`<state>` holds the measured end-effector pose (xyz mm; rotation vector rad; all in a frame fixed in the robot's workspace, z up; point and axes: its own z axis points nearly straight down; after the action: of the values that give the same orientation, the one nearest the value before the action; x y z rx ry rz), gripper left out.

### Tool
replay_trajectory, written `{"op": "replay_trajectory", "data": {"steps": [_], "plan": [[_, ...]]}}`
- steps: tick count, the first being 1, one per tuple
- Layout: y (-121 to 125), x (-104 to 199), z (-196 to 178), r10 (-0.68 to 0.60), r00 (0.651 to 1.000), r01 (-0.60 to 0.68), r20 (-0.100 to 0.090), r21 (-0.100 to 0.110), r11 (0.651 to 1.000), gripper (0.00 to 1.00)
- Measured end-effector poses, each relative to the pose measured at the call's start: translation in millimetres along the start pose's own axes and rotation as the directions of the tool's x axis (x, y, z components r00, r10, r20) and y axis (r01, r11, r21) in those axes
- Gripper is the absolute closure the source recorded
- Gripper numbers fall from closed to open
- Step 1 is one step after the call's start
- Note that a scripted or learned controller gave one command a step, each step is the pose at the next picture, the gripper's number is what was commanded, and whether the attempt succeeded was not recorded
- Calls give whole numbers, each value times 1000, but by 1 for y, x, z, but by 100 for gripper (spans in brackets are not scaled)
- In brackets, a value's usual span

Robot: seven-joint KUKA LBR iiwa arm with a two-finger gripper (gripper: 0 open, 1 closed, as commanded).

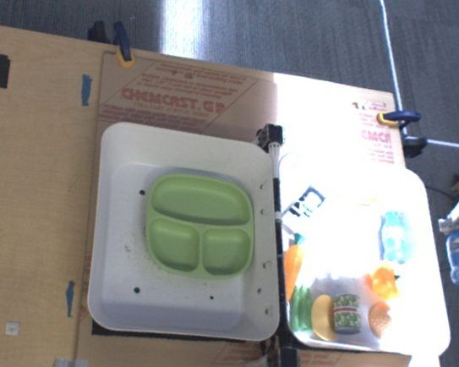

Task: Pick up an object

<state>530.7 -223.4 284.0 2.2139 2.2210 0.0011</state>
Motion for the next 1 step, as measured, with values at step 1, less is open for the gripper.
{"op": "replay_trajectory", "data": {"steps": [1], "plan": [[-16,0,5,3,1000,-3,-4,5,1000,100]]}}
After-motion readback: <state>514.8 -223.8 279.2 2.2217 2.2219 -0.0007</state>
